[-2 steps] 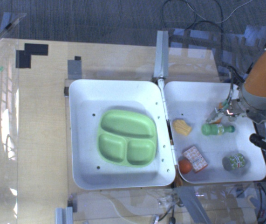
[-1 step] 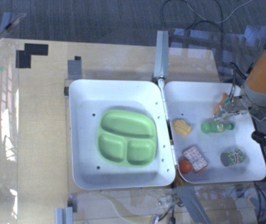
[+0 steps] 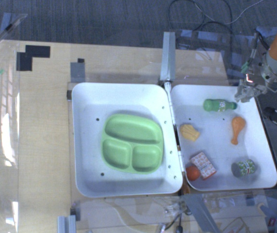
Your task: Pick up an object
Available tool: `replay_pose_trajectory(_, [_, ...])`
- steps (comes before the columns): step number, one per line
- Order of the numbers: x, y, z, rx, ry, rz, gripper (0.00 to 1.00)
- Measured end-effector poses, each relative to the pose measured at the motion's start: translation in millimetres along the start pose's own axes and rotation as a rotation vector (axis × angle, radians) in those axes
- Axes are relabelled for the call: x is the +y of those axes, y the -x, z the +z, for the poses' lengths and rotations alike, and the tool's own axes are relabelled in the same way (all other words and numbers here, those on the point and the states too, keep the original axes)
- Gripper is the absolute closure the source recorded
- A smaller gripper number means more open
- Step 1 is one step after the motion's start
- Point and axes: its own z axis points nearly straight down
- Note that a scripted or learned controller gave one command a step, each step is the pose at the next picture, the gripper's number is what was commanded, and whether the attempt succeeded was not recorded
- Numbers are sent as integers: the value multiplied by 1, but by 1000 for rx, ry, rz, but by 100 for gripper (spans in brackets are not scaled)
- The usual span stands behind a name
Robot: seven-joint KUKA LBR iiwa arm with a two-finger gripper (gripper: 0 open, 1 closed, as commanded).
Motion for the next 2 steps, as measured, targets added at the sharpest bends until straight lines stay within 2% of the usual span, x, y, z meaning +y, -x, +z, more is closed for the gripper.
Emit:
replay_pose_trajectory(1, [0, 0, 0, 0, 0, 0, 0])
replay_pose_trajectory(2, [-29, 5, 119, 1, 0, 37, 0])
